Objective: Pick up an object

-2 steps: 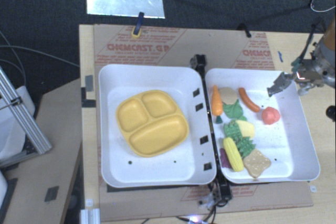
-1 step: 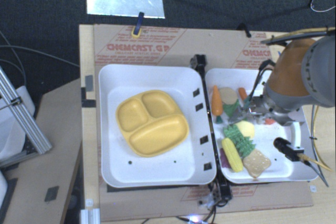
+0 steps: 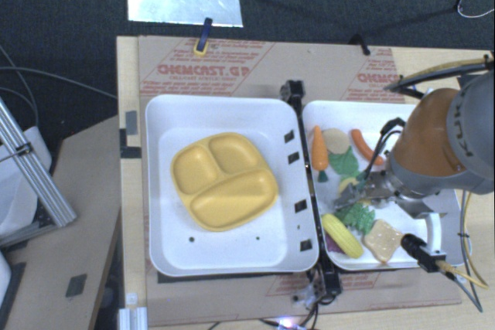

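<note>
The arm (image 3: 445, 139) reaches in from the right edge of the frame, its hand (image 3: 357, 193) low over the right bin (image 3: 309, 113), right above the green broccoli (image 3: 358, 215). Whether that hand is apart or together cannot be told. The carrot (image 3: 318, 148) lies upper left in this bin, the corn cob (image 3: 341, 235) lower left, and the yellow tray (image 3: 224, 180) fills the left bin (image 3: 155, 166).

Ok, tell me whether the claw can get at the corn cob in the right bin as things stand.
Probably yes. The corn cob lies uncovered at the right bin's near left corner, just beside the claw. The green leafy piece and toast crowd it, so a clean grip looks tight.
</note>
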